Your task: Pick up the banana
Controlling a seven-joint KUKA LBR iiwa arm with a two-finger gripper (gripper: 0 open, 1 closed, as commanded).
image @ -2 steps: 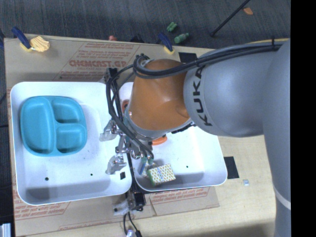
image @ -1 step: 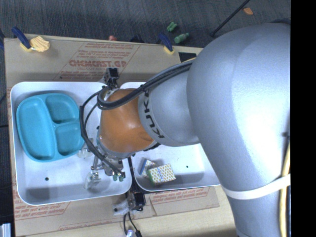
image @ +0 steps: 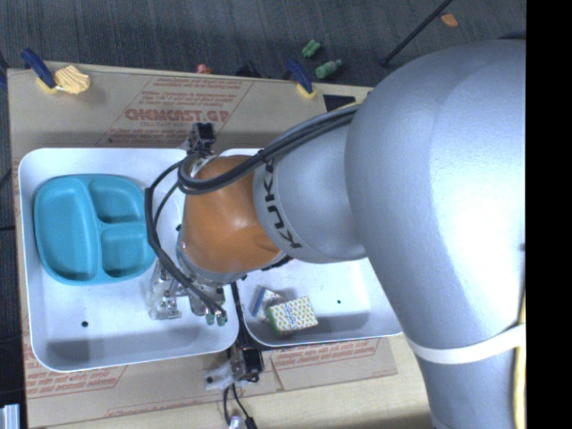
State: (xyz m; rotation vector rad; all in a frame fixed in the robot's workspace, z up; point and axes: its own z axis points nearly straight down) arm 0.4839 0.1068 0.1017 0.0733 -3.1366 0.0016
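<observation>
The claw [image: 179,304] hangs low in the left bin [image: 54,347], by its right wall; whether it is released or clenched cannot be told. The banana's place cannot be told either, so its direction and long axis stay unknown. Just left: one blue tray [image: 89,231]. Right, in the other bin [image: 357,324]: one patterned packet [image: 292,315]. Two bins, one arm [image: 375,186].

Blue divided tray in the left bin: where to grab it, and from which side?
Pinch the blue tray by its raised outer rim, from straight above, at its left edge. It lies flat in the left bin and looks too wide to span, and the gripper crowds its lower right corner.
</observation>
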